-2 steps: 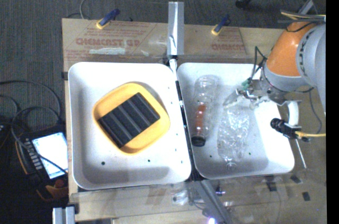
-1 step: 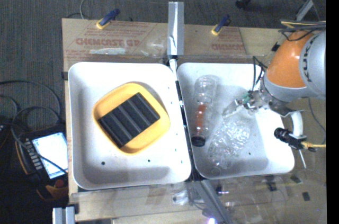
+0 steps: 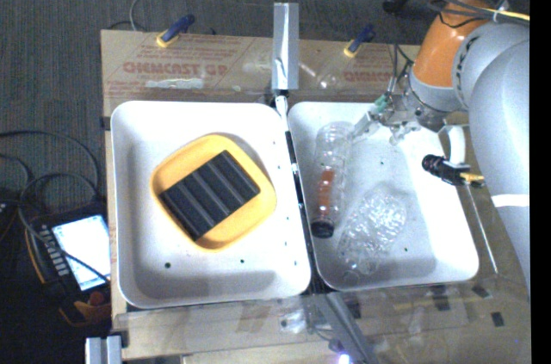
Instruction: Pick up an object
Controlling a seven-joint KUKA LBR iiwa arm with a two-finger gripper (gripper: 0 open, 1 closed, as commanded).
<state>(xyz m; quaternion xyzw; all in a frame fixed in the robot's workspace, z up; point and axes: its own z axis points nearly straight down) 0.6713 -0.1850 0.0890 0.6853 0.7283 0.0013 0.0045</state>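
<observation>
Two white bins side by side on the table (image 3: pixel 194 70). Left bin (image 3: pixel 129 207): one yellow pad (image 3: pixel 215 190) with a black ridged top, lying flat near the middle, turned at a slant.

Right bin (image 3: pixel 461 263): clear bottle (image 3: pixel 328 169) lying along the left wall, reddish-brown inside, dark cap toward the near side. Just beside it to the right, crumpled clear plastic (image 3: pixel 372 225).

Arm (image 3: pixel 495 87) reaches in from the right. End effector (image 3: pixel 387 114) sits over the far edge of the right bin, close to the bottle's far end. Spread or pressed together: cannot tell. Nothing seen in its grasp.
</observation>
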